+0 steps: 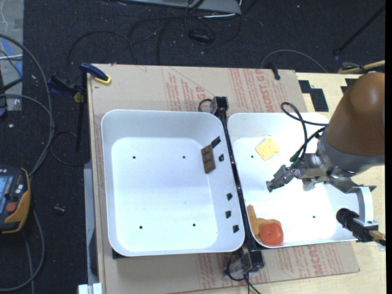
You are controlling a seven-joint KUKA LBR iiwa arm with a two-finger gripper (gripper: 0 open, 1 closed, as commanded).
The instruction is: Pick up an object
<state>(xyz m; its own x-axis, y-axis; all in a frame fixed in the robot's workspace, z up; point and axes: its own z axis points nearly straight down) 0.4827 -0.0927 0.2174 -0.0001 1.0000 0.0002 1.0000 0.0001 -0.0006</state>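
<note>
Yellow piece [267, 148] in right bin [318, 237], jaws [277, 181] nearby, spread unclear

yellow square piece [267, 148] | flat, right bin top || red-orange object [269, 231] | right bin near-left corner

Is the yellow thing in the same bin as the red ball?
Yes, the yellow thing and the red ball both lie in the right bin.
</note>
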